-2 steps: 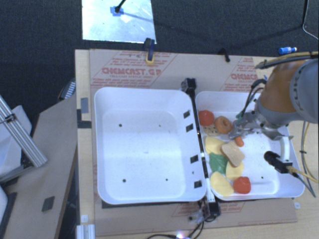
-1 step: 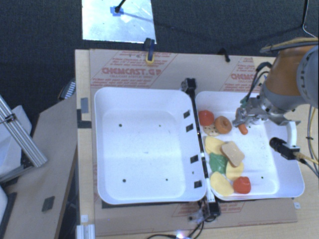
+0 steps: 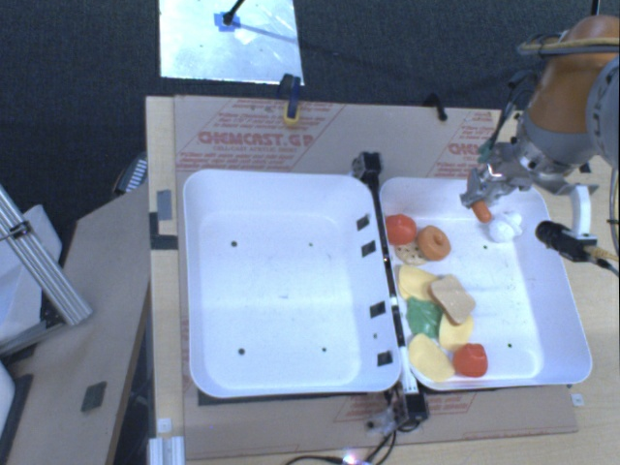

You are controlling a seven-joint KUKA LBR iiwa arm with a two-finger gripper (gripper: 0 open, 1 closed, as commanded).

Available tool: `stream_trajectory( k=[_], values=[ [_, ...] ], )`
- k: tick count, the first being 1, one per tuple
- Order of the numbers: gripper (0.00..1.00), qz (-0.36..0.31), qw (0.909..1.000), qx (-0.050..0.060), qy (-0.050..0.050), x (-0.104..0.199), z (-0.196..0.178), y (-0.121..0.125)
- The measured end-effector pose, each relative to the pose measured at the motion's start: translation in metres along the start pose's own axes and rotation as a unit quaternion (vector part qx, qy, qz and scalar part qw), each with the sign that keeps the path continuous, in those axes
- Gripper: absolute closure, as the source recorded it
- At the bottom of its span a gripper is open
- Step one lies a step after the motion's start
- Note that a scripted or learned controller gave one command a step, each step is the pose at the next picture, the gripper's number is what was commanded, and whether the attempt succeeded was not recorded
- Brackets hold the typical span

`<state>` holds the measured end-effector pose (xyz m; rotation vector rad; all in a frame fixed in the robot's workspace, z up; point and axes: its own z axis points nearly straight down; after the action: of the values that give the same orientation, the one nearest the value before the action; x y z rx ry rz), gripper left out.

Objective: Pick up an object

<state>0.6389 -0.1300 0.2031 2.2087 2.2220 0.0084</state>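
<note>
The toy foods lie crowded along the right bin's (image 3: pixel 552 308) inner wall, from about ten o'clock down to seven o'clock of that bin; a red tomato (image 3: pixel 400 228) and a ringed doughnut (image 3: pixel 434 242) at the top, then a yellow piece (image 3: pixel 417 281), a tan bread slice (image 3: pixel 452 298) lying across it, a green piece (image 3: pixel 422 316), and a red block (image 3: pixel 471 359) lowest; probably pushed there, so that they touch and overlap, which would make a clean grasp harder. A small orange piece (image 3: pixel 481 211) and a white lump (image 3: pixel 505 226) sit apart near one o'clock, free of the heap and easier to take. The left bin (image 3: pixel 281 279) shares the counter (image 3: pixel 320 129). The arm reaches in from three o'clock, wrist bent downward; the pincer (image 3: pixel 480 194) hangs right at the orange piece, perhaps touching it; whether it is spread or closed, or grips anything, I cannot tell.
</note>
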Motion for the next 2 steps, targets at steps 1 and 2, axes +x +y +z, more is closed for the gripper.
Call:
stream_trajectory(
  k=[1,2],
  values=[
    [1.00,0.000,1.0000,0.007,0.002,0.027,0.062,-0.025],
    [1.00,0.000,1.0000,0.005,0.001,0.036,0.086,0.021]
  ],
)
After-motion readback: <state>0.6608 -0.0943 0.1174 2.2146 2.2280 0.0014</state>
